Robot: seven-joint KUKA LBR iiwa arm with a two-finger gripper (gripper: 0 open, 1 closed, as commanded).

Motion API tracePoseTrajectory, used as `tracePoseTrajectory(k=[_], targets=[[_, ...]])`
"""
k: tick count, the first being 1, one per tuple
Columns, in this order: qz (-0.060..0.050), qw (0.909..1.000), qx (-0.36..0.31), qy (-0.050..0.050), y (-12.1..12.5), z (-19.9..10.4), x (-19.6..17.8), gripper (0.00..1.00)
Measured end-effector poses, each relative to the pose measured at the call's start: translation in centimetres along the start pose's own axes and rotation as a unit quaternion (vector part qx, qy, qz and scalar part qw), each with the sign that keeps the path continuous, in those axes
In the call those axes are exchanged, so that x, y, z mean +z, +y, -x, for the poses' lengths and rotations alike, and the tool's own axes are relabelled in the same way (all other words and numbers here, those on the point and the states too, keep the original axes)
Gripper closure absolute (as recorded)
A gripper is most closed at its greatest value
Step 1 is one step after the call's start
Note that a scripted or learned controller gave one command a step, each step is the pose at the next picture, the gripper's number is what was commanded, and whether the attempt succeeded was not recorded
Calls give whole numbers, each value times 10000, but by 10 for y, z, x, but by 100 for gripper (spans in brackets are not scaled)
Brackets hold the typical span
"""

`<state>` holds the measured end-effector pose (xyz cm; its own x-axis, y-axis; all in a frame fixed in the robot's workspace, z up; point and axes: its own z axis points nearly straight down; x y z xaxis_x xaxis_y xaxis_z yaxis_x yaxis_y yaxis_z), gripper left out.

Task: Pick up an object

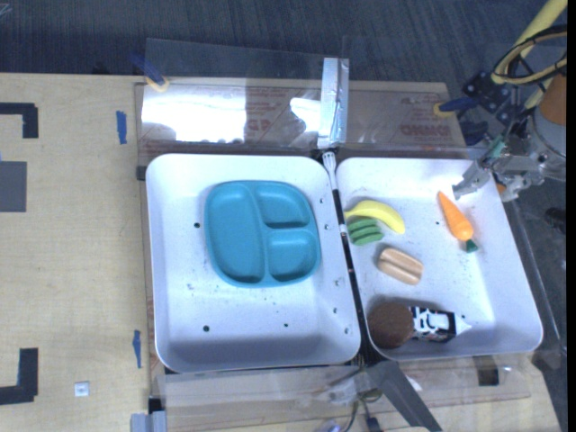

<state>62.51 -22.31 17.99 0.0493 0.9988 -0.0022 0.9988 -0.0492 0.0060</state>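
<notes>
While nothing is lifted yet, I see my gripper (472, 180), grasp state unclear, just above the carrot (455, 217).

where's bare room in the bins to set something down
Left bin: bare floor all around the blue divided plate, widest below it. Right bin: free patch right of the hot dog, below the carrot. Crowded near the divider: banana, brown ball.

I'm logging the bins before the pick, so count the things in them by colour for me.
Blue: 1, divided plate
Yellow: 1, banana
Green: 1, ridged piece
Orange: 1, carrot
Tan: 1, hot dog
Brown: 1, round item
Black-and-white: 1, item
Total: 7
</notes>
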Motion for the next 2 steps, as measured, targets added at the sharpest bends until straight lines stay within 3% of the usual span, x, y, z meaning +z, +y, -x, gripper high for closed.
tracePoseTrajectory(k=[1,2], targets=[[97,9997,223,-13,0,-5,38,0],[22,9999,157,23,-5,-9,52,0]])
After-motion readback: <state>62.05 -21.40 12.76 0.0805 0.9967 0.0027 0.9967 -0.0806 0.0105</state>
